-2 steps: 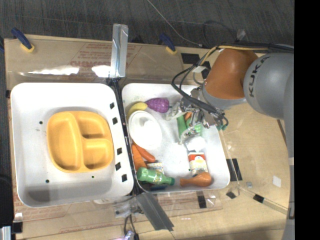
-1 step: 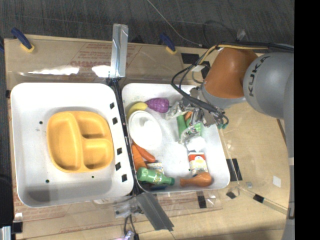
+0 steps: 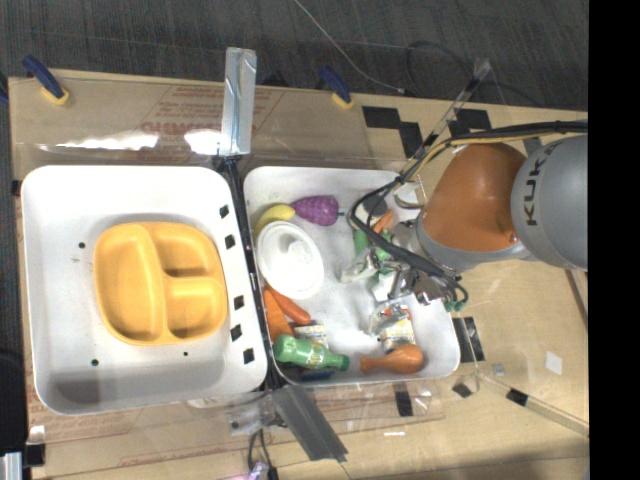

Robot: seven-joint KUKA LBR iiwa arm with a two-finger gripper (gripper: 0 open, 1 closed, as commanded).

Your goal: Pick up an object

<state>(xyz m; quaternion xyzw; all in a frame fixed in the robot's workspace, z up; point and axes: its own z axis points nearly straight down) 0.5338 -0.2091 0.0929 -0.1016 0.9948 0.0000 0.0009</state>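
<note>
The things to be picked lie crowded in the right-hand shallow white bin (image 3: 440, 353). Near its centre sits a small crumpled packet with red and silver print (image 3: 392, 322), and just beside it, toward five o'clock, an orange drumstick-shaped toy (image 3: 395, 361) rests against the near wall. At nine o'clock from the packet stands a round white plastic bowl (image 3: 291, 258); past that, at about eleven o'clock, a purple bumpy grape-like toy (image 3: 317, 209) lies next to a yellow lemon-shaped piece (image 3: 274, 214). Toward seven o'clock a green bottle with a printed label (image 3: 310, 353) lies on its side, touching an orange carrot-like toy (image 3: 283, 308) along the bin's left wall.

The gripper (image 3: 383, 268) hangs low over the bin's right half, just above the packet, wrapped in black cables with green bits around it; from here I cannot tell how its claw is set. Behind it, at three o'clock, the grey arm with its orange band (image 3: 470, 203) leans in over the bin's rim.

The left-hand white bin (image 3: 60, 268) carries a yellow divided plastic tray (image 3: 160, 278). Both bins rest on a brown cardboard-covered bench (image 3: 520, 368), with dark carpet (image 3: 150, 8) beyond.
</note>
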